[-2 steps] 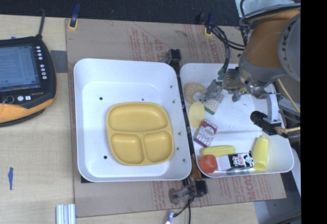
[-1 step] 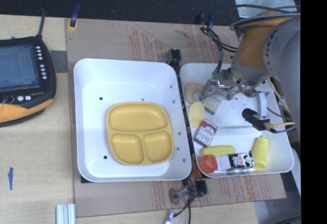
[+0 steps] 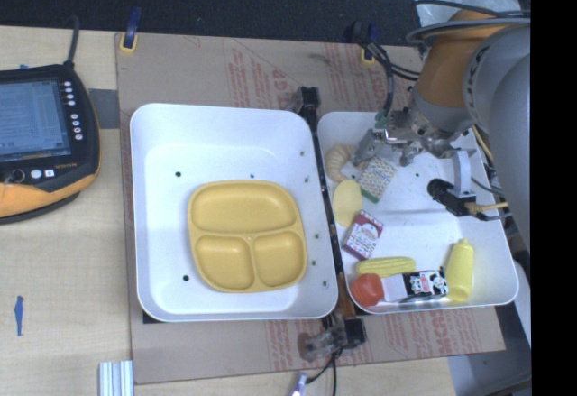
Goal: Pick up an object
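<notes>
My gripper (image 3: 383, 147) reaches in from the right over the back of the right bin (image 3: 487, 299). Its tip hangs just above a green-and-white checkered packet (image 3: 377, 177), which lies tilted below it. A beige bread roll (image 3: 338, 160) sits at the gripper's left, with a pale yellow lemon (image 3: 347, 201) in front of it. Nearer the front lie a red box (image 3: 362, 235), a corn cob (image 3: 386, 266), a red tomato (image 3: 364, 290), a black-and-white carton (image 3: 425, 284) and a yellow mustard bottle (image 3: 459, 269).
The left bin (image 3: 153, 205) holds a yellow compartment tray (image 3: 245, 234). A black part (image 3: 447, 194) with cables hangs off the arm over the right bin. A tablet pendant (image 3: 41, 133) lies on the bench at far left.
</notes>
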### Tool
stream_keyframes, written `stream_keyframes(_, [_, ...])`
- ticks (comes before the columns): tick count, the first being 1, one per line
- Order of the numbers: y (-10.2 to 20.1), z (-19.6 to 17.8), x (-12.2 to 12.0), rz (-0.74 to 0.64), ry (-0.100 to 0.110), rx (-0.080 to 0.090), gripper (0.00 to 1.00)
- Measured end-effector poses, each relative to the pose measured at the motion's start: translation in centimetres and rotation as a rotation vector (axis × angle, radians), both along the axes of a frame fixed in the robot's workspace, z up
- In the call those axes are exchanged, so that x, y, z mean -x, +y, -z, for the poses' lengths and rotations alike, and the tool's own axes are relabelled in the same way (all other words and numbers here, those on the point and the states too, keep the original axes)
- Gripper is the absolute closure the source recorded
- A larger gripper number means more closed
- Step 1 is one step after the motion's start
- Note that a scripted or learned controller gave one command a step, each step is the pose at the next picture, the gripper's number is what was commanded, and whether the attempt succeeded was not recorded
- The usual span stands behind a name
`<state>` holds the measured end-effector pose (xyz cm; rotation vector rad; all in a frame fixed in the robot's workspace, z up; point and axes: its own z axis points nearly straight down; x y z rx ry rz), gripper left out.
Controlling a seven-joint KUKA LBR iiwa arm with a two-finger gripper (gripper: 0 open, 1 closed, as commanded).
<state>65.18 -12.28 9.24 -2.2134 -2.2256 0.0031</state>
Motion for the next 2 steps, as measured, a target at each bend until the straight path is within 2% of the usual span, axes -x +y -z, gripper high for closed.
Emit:
stream_keyframes(1, [1.7,0.0,-0.3,0.003,0.004,0.006,0.00])
stream_keyframes(2, [-4.5,-8.6,-0.5,0.004,-0.003,0.001,0.00])
